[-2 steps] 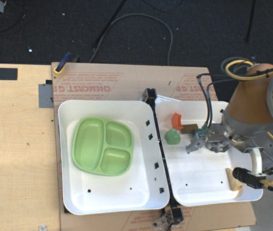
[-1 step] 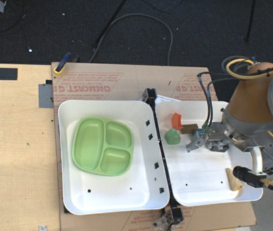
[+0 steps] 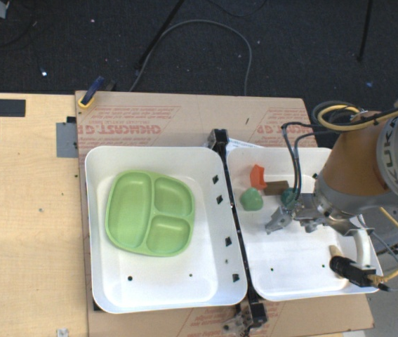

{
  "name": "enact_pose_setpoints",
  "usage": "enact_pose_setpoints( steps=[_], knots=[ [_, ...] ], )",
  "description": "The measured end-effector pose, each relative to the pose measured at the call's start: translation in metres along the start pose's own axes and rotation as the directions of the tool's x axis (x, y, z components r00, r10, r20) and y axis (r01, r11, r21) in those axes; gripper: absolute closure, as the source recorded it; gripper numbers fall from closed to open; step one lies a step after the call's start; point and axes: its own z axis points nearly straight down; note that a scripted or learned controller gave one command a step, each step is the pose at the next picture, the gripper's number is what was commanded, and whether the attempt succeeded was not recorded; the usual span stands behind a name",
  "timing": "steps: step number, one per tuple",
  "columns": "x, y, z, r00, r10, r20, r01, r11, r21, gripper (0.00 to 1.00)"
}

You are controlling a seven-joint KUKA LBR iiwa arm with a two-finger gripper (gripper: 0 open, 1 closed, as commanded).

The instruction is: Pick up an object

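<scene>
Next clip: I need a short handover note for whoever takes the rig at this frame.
Gripper: low in the right bin, with nothing visibly held.
Things: green ball, orange block and brown block sit close together at the right bin's upper left, just left of the gripper. Green tray in the left bin.
Done: nothing lifted.
Left: grasp one object and raise it.

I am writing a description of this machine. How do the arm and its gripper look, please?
The arm is a thick rounded body with a wide orange band and grey casing above it. Black and yellow cables loop beside it. The gripper is small, metallic grey, with teal parts.
</scene>
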Motion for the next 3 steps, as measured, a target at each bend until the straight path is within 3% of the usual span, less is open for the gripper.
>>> enact_pose_setpoints(
  steps=[1,2,3],
  knots=[
    [0.0,-0.001,0.053,1.0,0.0,0.0,0.0,1.0,0.001,0.0],
    [0.0,0.0,0.04,1.0,0.001,0.0,-0.001,1.0,-0.003,1.0],
    [-0.001,0.01,-0.012,1.0,0.0,0.001,0.0,1.0,-0.008,1.0]
  ],
)
